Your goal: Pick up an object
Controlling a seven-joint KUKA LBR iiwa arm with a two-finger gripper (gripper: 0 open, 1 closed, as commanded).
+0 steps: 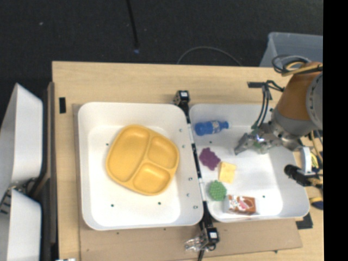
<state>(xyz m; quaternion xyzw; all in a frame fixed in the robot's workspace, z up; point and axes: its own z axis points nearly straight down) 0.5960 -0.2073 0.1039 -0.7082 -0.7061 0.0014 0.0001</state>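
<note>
a red packet [241, 204] lies at the right bin's [272, 178] front edge beside a green ball [217, 190], the hand [243, 144] spread wide above, holding nothing, and a yellow tray [142, 159] fills the left bin [98, 200].

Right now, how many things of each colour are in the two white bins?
Yellow: 2, the divided yellow tray in the left bin and the yellow block in the right bin
Blue: 1, the blue bottle
Purple: 1, the purple lump
Green: 1, the green ball
Red: 1, the red packet
Total: 6
</note>
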